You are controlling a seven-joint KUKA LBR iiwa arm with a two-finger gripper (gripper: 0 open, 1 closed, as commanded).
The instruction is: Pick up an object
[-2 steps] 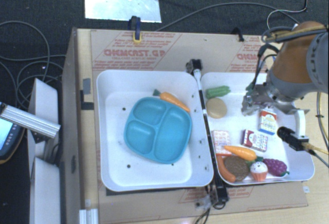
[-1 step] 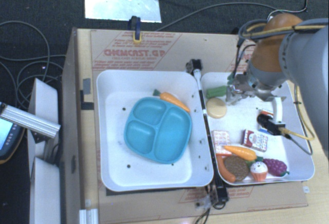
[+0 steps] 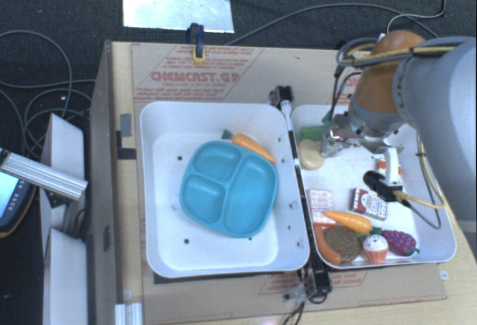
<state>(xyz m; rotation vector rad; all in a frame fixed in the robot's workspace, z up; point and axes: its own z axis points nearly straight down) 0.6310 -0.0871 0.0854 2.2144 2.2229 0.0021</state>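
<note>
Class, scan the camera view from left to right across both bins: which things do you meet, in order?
Blue divided plate → carrot at its top edge → cream egg-shaped piece → cupcake → purple grapes.

Single fixed camera above bench [image 3: 223, 62], looking down at slant, mid-distance; both bins in frame, arm [image 3: 425, 85] entering right.

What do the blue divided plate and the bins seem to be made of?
The blue divided plate looks like moulded plastic: uniform colour, soft sheen, rounded compartment ridges. The left bin and right bin look like smooth white plastic with rounded rims, though the view cannot confirm it.
</note>
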